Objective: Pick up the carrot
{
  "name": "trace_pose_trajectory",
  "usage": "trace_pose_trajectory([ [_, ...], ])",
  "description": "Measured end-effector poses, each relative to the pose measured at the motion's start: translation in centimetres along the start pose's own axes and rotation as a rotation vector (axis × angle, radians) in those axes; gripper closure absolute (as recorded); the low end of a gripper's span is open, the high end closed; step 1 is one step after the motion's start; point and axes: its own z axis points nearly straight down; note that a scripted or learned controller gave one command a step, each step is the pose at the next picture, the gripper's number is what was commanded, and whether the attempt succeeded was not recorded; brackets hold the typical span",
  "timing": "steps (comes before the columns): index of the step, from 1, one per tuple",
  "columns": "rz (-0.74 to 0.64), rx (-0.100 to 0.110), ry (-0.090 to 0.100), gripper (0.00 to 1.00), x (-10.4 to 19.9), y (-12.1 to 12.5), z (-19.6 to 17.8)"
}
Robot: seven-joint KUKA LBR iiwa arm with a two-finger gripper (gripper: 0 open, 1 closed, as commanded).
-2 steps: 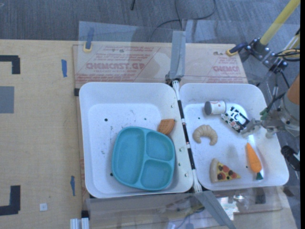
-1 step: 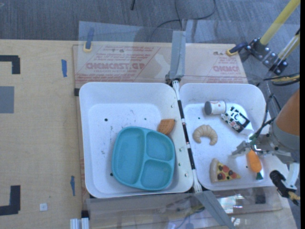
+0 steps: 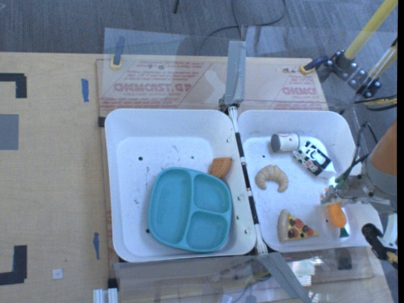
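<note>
Two white bins sit side by side on the bench; the carrot (image 3: 338,216) lies in the right bin (image 3: 353,131) near its right wall, beside the pizza slice (image 3: 294,226). From above, the gripper (image 3: 336,196) hovers just over it, and whether it is open or closed I cannot tell. The wall's closeness could block a finger or nudge the carrot away.

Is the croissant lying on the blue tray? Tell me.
No. The croissant lies on the floor of the right bin, while the blue tray sits in the left bin.

Bench (image 3: 50,188) bears 2 white bins (image 3: 126,128).
</note>
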Motion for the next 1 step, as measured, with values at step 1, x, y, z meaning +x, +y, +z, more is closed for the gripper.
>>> trace_pose_trajectory([
  [1, 0.189, 0.016, 0.008, 1.00, 5.92, -0.84, -8.72],
])
